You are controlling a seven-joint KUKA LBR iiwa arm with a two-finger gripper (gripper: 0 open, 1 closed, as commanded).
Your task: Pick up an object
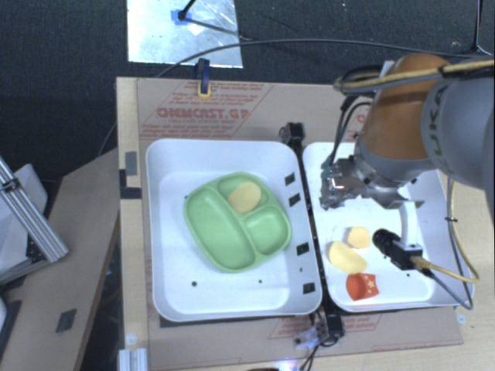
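My gripper [334,192] hangs over the left part of the right bin [387,294], with the grey and orange arm above it. Just below it in that bin lie a small yellow and white object [358,237], a larger yellow piece [346,256] and a red object [362,286]. None of them is between the fingers. In the left bin [178,284] sits a green divided plate [232,224] with a pale yellow item [245,197] in its upper compartment.
The two white bins stand side by side on a brown board [209,107], joined by black clips along the divider [305,215]. A blue clamp [203,74] sits at the board's far edge. A metal frame [31,215] stands at the left.
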